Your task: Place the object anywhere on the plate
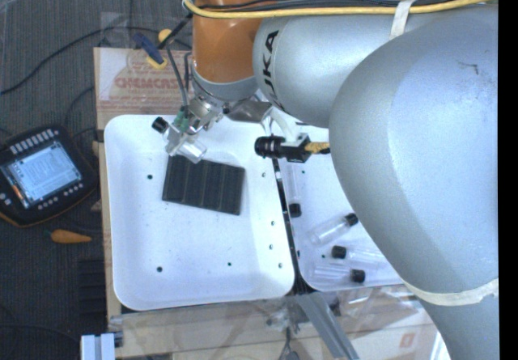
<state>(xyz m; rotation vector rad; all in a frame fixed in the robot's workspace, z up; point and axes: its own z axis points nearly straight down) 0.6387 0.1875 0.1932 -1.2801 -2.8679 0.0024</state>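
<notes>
The arm is reaching across the left bin [129,269], and the hand [184,140] is hovering at the upper left corner of the dark ribbed plate [203,185]. A clear vial (the object) [188,148] is sitting at the fingertips, its lower end overlapping the plate's edge. Whether the hand is gripping it cannot be determined. More capped vials [333,227] are lying in the right bin [312,188].

plate [204,185]: dark ribbed rectangle, laid flat in left bin
object [188,148]: small clear piece, seen at plate's upper-left edge
</notes>
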